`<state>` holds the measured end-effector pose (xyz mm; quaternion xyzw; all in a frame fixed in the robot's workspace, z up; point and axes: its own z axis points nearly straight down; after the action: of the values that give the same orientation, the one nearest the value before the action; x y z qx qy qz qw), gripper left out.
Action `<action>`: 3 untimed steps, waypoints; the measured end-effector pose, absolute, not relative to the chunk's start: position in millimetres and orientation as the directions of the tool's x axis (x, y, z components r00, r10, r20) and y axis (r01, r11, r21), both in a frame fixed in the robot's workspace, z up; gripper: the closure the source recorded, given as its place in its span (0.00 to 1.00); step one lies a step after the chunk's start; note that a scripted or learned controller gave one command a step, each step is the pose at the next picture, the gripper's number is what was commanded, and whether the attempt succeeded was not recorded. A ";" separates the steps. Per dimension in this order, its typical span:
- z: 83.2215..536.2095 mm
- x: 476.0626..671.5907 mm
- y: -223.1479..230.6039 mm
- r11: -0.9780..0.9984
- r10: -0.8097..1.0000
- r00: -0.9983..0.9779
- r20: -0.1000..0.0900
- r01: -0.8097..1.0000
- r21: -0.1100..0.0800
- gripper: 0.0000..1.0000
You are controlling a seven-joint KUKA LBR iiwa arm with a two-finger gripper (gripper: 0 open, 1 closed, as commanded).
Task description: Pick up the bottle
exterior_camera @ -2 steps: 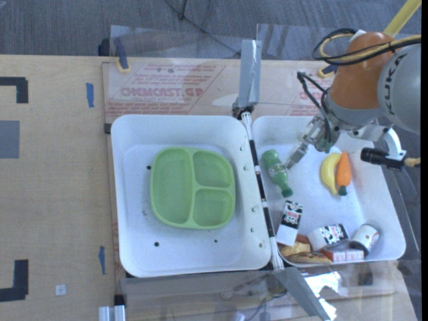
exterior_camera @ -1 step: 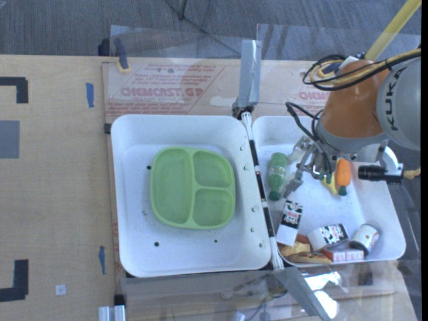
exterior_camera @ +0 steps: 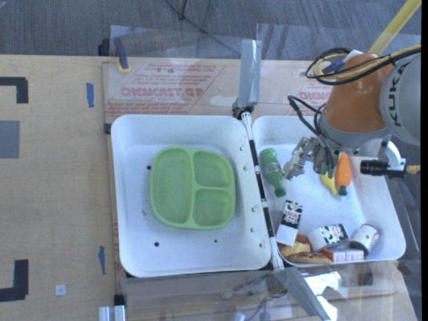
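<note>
Hanging over the far part of the right bin (exterior_camera: 394,243), the gripper (exterior_camera: 299,160) points left and down, its metal fingers (exterior_camera: 294,166) slightly spread with nothing between them. Just left of the fingertips, close but apart, lies the green bottle (exterior_camera: 272,170) on its side on the bin floor, its darker cap end toward the near side and its body running along the bin's left wall. Behind the gripper, to the right, the wrist carries its orange band (exterior_camera: 354,99), with black and yellow cables looping over it, and the grey arm (exterior_camera: 404,105) leaves the view at the right.

Right of the gripper, partly under the wrist, sit an orange carrot-shaped toy (exterior_camera: 342,170) and something yellow (exterior_camera: 328,181) beside it. Nearer in the same bin are a small black-and-white carton (exterior_camera: 290,218), a second patterned box (exterior_camera: 329,235), a white cup-like thing on its side (exterior_camera: 366,235) and a few flat pieces at the near edge that I cannot tell apart.

In the left bin (exterior_camera: 134,246), a green divided plate (exterior_camera: 194,187) lies in the middle, well apart from the bottle.
</note>
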<state>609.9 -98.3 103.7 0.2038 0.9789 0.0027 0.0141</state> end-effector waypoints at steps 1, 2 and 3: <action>186.2 581.7 -66.5 0.927 0.374 -0.927 -0.006 0.374 0.004 1.00; 185.7 560.3 -24.3 0.922 0.388 -0.922 -0.002 0.388 0.003 1.00; 224.6 619.9 -5.6 0.749 0.663 -0.749 -0.006 0.663 0.005 1.00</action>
<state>619.9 -5.6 224.6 0.3545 0.9351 0.0012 0.0039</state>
